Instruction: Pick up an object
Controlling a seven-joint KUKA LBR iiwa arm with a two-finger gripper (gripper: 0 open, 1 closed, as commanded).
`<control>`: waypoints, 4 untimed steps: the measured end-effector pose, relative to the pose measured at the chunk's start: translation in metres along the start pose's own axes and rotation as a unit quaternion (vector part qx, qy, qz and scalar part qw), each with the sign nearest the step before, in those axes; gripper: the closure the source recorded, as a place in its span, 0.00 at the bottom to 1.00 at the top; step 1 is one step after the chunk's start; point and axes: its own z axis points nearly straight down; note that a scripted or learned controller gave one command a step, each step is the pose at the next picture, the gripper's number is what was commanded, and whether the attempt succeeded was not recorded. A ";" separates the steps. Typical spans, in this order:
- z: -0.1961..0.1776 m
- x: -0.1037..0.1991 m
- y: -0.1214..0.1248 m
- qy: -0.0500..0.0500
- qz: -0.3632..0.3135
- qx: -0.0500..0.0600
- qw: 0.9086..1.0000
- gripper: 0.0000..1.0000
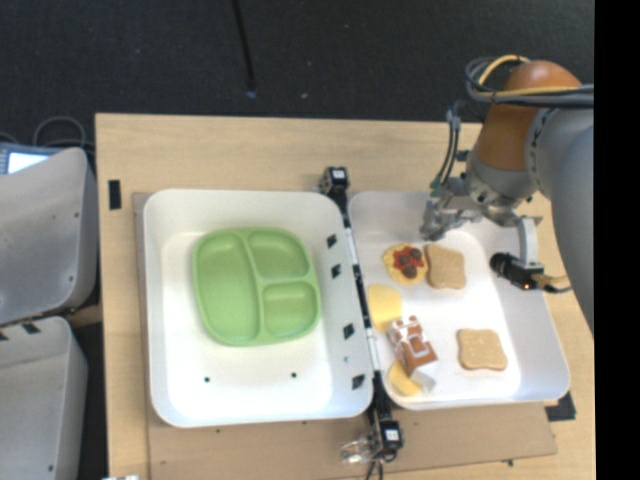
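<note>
Claw [437, 224] above right bin [520, 373], near toast [446, 267].

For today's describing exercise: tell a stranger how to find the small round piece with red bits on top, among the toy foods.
Start at the right white bin, the one without the green plate. In the upper part of the food cluster, under the gripper, lies a small yellow pizza. It touches a slice of toast on its right, and it alone carries red bits.
</note>
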 end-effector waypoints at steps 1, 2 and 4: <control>-0.064 -0.006 -0.002 0.000 0.001 -0.001 1.000 1.00; -0.105 -0.008 -0.001 0.001 -0.001 0.000 1.000 1.00; -0.106 0.094 -0.022 0.002 -0.004 0.002 1.000 1.00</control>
